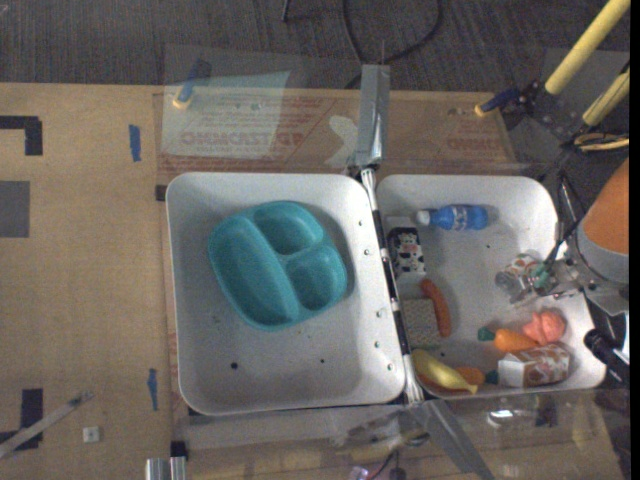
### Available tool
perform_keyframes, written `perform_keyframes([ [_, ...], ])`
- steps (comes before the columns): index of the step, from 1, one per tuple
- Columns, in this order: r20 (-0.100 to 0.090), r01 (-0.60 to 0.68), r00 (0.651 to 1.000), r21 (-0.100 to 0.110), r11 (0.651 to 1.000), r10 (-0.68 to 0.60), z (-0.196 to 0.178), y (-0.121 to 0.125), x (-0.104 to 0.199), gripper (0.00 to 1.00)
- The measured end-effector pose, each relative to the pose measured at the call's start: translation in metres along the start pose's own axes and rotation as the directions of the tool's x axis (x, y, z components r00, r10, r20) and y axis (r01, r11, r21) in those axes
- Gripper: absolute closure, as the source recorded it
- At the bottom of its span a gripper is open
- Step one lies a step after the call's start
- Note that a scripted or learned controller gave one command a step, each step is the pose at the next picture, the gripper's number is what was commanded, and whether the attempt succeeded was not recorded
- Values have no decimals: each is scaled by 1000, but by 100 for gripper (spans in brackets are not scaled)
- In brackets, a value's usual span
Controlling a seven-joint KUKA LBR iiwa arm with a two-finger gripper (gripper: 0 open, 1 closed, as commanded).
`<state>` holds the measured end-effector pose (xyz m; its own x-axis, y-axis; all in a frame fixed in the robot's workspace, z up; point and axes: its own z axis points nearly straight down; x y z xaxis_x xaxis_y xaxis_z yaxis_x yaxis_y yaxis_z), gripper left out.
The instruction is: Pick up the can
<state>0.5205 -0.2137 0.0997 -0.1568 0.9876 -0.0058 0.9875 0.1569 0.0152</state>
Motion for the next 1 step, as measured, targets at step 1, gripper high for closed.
perform_keyframes([
  [1,0,1,1000,0,1000,-1,0,0,0,0],
])
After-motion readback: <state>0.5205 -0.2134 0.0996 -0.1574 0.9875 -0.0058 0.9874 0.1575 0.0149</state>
